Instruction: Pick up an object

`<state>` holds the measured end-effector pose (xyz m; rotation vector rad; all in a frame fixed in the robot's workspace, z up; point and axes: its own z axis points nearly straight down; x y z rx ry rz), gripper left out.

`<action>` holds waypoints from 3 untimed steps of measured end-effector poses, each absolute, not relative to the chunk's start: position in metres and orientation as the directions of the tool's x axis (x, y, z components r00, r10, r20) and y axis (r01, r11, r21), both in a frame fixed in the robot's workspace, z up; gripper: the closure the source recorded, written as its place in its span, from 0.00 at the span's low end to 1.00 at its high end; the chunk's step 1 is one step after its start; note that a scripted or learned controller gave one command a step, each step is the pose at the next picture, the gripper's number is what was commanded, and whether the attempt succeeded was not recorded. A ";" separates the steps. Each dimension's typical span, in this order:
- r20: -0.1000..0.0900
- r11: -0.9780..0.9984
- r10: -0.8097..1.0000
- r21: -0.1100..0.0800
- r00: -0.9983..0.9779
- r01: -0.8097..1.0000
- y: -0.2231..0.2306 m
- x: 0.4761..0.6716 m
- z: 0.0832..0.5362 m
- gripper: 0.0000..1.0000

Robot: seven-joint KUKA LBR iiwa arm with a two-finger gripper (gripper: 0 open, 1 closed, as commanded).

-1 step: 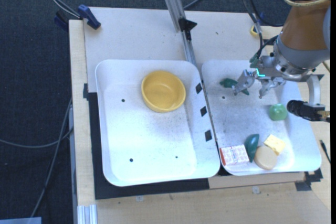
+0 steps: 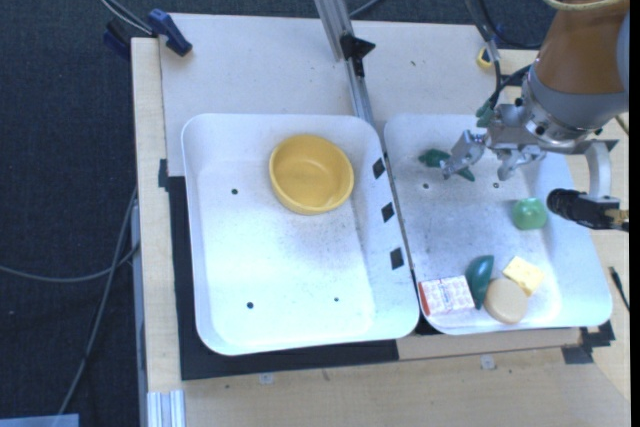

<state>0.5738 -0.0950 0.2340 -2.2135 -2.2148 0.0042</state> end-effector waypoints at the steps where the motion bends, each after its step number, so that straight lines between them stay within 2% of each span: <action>1: 0.005 -0.001 1.000 -0.017 0.001 1.000 -0.096 0.575 0.190 0.00; 2: 0.006 -0.002 1.000 -0.019 0.002 1.000 -0.099 0.578 0.127 0.00; 3: 0.007 -0.001 1.000 -0.016 0.002 1.000 -0.097 0.577 0.094 0.00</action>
